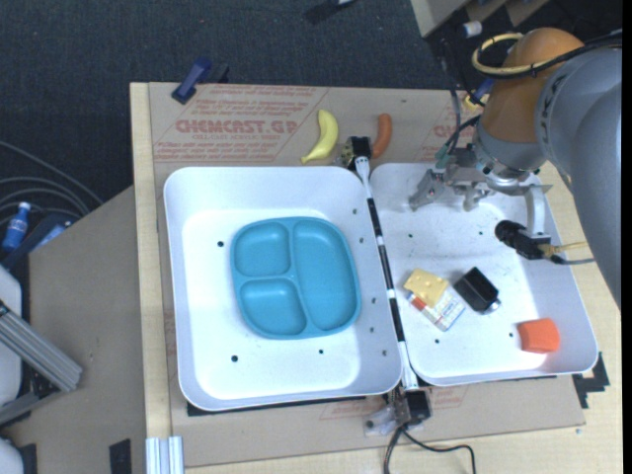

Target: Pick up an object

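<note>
In the right bin [553,363] lie a yellow wedge [425,284] on a small white and red packet [441,309], a black block [477,289] just right of them, and an orange block [539,336] near the front right corner. My gripper [448,194] hangs over the bin's far left part, well behind these things. Its two grey fingers [423,194] are spread apart with nothing between them. The left bin [197,363] holds a blue divided plate [294,276].
On the bench behind the bins lie a yellow banana [322,136] and an orange sausage-shaped toy [381,134]. A blue object [192,81] sits at the bench's far left corner. The arm [563,97] fills the space over the right bin's far right.
</note>
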Robot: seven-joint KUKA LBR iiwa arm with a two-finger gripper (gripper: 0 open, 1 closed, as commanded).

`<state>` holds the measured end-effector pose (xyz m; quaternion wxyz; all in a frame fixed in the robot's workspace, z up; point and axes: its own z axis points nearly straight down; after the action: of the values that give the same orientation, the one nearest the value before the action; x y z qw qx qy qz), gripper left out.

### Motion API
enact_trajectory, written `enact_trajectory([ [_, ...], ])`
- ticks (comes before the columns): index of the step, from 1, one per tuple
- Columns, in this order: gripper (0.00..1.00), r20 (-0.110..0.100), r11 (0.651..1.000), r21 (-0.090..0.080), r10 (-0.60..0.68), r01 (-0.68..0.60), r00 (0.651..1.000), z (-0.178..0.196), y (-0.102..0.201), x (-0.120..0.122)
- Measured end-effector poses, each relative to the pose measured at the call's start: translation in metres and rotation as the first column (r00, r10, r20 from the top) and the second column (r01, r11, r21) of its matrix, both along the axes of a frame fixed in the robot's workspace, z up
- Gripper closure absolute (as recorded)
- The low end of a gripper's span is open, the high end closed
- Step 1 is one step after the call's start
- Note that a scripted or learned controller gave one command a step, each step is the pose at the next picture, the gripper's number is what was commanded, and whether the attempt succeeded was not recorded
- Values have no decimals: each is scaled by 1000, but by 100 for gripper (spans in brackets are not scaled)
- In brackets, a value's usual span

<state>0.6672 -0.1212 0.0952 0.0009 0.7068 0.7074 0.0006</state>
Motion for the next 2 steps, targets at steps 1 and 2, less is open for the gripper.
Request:
enact_trajectory([
  [1, 0, -5, 1000, 1, 0, 0, 1000, -10, 24, -1],
  [2, 100, -3, 1000, 1, 1, -1, 1000, 0, 25, 0],
])
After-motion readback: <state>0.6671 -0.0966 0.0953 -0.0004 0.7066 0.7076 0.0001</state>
